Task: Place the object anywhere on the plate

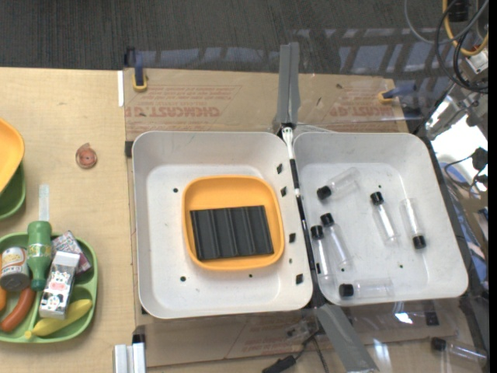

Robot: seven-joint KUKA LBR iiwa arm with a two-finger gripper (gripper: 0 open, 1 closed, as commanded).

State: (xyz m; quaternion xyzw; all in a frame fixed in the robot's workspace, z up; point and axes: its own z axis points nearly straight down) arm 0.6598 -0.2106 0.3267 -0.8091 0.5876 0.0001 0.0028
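Tubes of clear plastic with black caps point(383, 216), five in number, lie scattered on the floor of the right-hand shallow white bin point(361, 249), well apart from the orange square plate point(233, 186), which carries a black ribbed insert point(233, 233) and sits centred in the left-hand shallow white bin point(159, 231).

Far left on the surface point(62, 115): green tray point(78, 317) with toy food, a green bottle point(39, 251) upright. Small pink disc point(87, 157) alone. Cardboard sheet point(202, 99) under both bins.

plate point(233, 195): matt plastic; tubes point(382, 216): clear, probably plastic; bins point(155, 286): smooth
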